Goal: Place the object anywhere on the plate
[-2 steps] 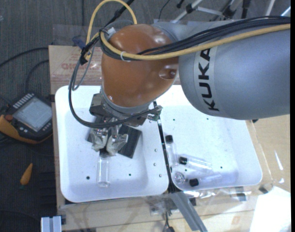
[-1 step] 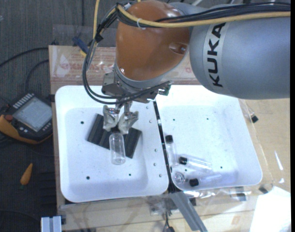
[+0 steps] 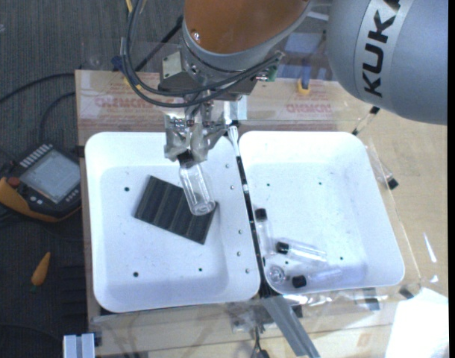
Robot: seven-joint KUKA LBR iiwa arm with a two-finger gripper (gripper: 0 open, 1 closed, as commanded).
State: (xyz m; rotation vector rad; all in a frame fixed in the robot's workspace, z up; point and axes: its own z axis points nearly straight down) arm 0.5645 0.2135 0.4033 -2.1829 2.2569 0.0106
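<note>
Right bin (image 3: 377,200): loose clear vials (image 3: 306,253) lie near the front corner.
Plate (image 3: 164,209): dark, ribbed, in the left bin (image 3: 108,274).
Vial (image 3: 196,191): gripper (image 3: 187,155) clenched on its cap; base over the plate's edge.
Risk: released here, it could roll off.

Left bin (image 3: 112,274) floor open around dark ribbed plate (image 3: 171,210), clear bottle (image 3: 195,188) overlapping plate's upper right edge, right bin (image 3: 362,162) obstructed at front left by small vials (image 3: 300,252)

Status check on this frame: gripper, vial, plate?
Gripper shut on clear plastic vial. Vial's lower end over dark ribbed rectangular plate in left white bin. Nothing in the way.
</note>
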